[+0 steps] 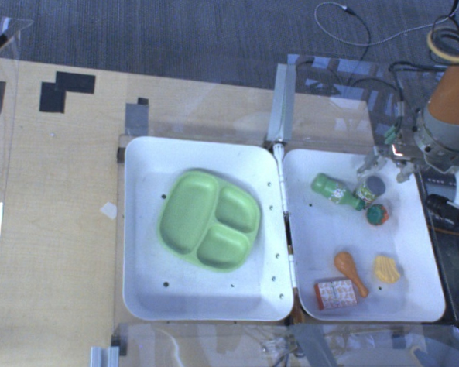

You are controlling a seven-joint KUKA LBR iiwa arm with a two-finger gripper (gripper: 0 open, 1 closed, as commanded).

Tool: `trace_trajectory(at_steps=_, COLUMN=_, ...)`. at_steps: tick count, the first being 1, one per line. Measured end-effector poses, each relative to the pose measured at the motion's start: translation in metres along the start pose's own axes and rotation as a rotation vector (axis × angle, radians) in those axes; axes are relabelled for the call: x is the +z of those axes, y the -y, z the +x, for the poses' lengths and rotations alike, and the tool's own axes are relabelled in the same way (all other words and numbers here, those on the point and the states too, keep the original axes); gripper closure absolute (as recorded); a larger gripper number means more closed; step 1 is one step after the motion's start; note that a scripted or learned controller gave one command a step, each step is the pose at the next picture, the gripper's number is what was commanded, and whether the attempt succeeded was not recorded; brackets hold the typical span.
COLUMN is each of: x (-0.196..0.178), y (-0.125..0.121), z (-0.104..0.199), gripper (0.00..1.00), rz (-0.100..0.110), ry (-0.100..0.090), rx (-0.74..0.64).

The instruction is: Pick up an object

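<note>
- Gripper (pixel 385 167) hovers over right bin's (pixel 431 311) far edge, fingers spread, holding nothing.
- Nearest target: green bottle (pixel 334 190), lying flat.
- Advice: descend centred, fingers straddling its width, clear of the green-red ball (pixel 377 214).

In the right bin (pixel 408 306) lay a green bottle (pixel 336 191) on its side, a teal ball (pixel 377 214), an orange drumstick (pixel 350 271), a yellow piece (pixel 386 269) and a red box (pixel 336 294).
</note>
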State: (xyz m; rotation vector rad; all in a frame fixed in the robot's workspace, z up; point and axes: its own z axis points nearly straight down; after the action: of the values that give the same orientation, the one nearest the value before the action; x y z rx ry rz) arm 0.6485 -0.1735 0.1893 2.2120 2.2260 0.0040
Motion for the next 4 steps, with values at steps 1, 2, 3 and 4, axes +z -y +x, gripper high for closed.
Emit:
trace_trajectory(at_steps=1, x=0.101, y=0.014, z=-0.031, gripper=0.0, rz=-0.004, ry=0.001, rx=-0.048)
trace_trajectory(at_steps=2, x=0.091, y=0.016, z=-0.03, gripper=1.0, rz=0.013, ry=-0.007, rx=-0.051)
trace_trajectory(at_steps=3, x=0.023, y=0.016, z=0.077, gripper=1.0, rz=-0.003, ry=-0.001, rx=-0.068)
trace_trajectory(at_steps=4, x=0.024, y=0.017, z=0.077, gripper=0.0, rz=-0.002, ry=0.0, rx=-0.067)
